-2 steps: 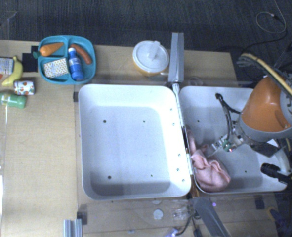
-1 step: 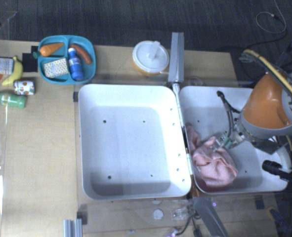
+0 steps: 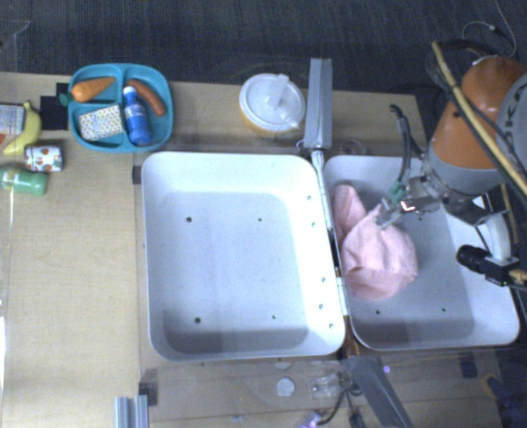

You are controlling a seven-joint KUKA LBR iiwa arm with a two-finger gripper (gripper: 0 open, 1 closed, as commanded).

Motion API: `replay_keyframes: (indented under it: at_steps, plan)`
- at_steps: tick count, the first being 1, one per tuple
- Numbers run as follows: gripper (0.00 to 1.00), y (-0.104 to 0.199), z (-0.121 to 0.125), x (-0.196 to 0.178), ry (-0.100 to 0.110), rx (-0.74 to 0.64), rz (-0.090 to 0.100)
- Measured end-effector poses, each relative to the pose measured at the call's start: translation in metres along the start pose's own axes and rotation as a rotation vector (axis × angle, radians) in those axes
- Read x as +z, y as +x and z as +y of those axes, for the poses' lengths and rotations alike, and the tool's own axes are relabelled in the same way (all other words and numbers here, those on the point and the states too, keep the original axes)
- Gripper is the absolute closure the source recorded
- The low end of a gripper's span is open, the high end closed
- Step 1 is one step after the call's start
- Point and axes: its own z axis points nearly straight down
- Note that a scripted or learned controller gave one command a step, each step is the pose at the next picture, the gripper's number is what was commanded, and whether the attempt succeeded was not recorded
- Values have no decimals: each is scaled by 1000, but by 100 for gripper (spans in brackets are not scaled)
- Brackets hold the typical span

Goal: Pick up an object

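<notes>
Subject item: a soft pink crumpled cloth (image 3: 374,246), bunched in folds, lying in the right shallow white bin (image 3: 441,324) against its left wall, with one lobe reaching toward the far edge. The left shallow white bin (image 3: 236,257) sits just beside it, sharing the central divider. The claw (image 3: 395,209) of the grey arm with the orange band (image 3: 477,141) is down at the cloth's upper right edge, touching or nearly so; whether its fingers are parted or closed cannot be told. Farther back on the wooden desk (image 3: 58,275): a round white lidded tub (image 3: 272,102), and a blue compartment tray (image 3: 120,107) holding an orange carrot-shaped toy, a blue bottle and a patterned packet.
</notes>
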Motion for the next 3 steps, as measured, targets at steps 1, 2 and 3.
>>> replay_keyframes:
  at_steps: [1,2,3]
  plan:
    - [100,16,26,1,1,-34,0]
    - [100,67,47,0,-1,-149,-2]
    - [100,67,48,-11,-4,-155,-5]
